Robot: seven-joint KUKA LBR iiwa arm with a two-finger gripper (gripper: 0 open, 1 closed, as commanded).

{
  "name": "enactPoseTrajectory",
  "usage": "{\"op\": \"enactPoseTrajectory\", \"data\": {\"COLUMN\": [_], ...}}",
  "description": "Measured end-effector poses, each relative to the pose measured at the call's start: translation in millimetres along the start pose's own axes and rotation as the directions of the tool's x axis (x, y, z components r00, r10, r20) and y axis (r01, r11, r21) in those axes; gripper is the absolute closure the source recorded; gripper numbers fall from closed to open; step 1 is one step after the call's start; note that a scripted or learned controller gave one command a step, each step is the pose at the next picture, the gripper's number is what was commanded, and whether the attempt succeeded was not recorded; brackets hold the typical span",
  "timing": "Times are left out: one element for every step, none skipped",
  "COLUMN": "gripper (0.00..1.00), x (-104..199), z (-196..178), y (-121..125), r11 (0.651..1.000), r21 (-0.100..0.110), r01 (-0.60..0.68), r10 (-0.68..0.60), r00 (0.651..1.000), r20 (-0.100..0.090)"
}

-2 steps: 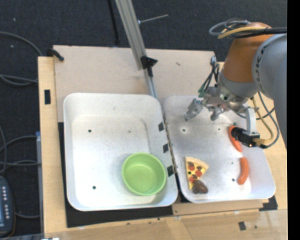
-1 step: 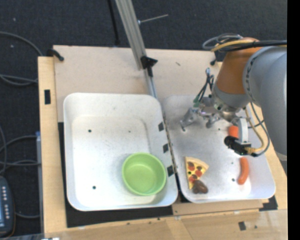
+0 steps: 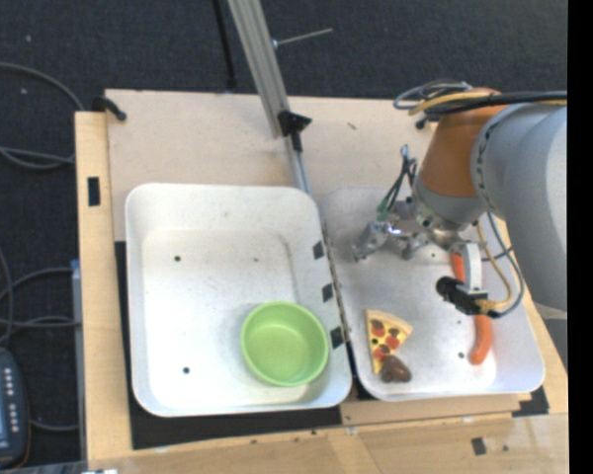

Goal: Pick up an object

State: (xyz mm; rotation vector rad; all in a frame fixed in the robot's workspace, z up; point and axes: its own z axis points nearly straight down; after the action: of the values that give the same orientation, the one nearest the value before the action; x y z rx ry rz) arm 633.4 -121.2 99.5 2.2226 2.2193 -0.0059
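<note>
My gripper hangs over the upper left part of the right bin, below the orange-banded wrist. Nothing shows in its grasp. A toy pizza slice lies near the bin's front, with a small brown piece touching its near tip. An orange sausage-shaped toy lies by the right wall, partly behind a black part of the arm's cabling. The pizza slice is about a hand's width in front of the gripper.
A green bowl sits in the front right corner of the left bin. A slanted metal pole rises from behind the bins. The arm's grey body covers the right bin's far right side.
</note>
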Motion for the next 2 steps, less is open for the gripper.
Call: {"op": "enactPoseTrajectory", "data": {"gripper": [1.0,1.0], "x": [0,-8], "z": [-13,-60], "y": [1,0], "r11": [1.0,1.0], "r21": [-0.005,-0.008], "r01": [-0.002,0.001], "r10": [0.002,-0.001], "r00": [1.0,1.0], "r20": [-0.001,-0.003]}}
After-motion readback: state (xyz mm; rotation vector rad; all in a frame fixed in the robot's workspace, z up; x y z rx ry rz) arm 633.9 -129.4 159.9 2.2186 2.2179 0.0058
